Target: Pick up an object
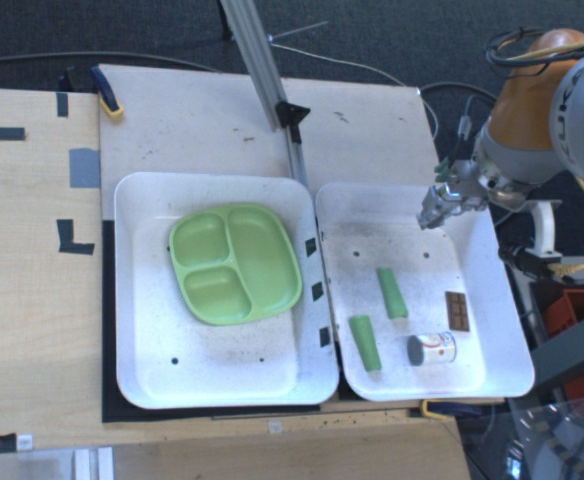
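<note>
My gripper [434,214] hangs over the far right corner of the right bin [402,200], above its rim, with nothing seen between its fingers. In that bin lie two green sticks, one [391,293] near the middle and one [365,343] nearer the front. A small brown bar [457,311] lies to the right of them. A white and red can [432,349] with a grey cap lies on its side at the front right. All of these sit well in front of the gripper.
The left bin [142,298] holds a green divided plate [235,263]. A grey metal pole [262,58] slants down to the join between the bins. Cables run across the bench behind the bins.
</note>
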`<state>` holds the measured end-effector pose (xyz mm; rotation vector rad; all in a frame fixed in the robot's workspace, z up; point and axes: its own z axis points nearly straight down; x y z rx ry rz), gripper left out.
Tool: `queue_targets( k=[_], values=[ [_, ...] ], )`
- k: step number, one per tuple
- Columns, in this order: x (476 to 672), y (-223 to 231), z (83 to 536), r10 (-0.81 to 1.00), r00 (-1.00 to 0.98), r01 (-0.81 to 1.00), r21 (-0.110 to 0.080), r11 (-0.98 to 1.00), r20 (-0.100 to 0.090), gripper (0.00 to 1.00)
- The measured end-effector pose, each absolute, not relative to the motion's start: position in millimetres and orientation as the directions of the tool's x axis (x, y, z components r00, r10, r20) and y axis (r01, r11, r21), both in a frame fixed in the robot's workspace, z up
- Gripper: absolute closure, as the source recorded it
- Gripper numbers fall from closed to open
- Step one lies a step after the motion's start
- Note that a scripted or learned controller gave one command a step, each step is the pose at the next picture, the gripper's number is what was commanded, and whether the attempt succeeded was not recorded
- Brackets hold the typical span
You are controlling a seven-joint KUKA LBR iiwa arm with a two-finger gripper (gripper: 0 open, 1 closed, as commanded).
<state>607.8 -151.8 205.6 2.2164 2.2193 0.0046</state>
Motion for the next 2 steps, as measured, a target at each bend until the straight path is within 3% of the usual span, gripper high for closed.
queue_targets(
  k=[1, 2],
  values=[
    [610.4, -144, 266, 1.0, -0.003, 1.0, 0.007, 0.003, -0.001, 1.0],
    [619.9, -84, 268, 1.0, -0.007, 1.0, 0.0, 0.007, 0.002, 1.0]
  ],
)
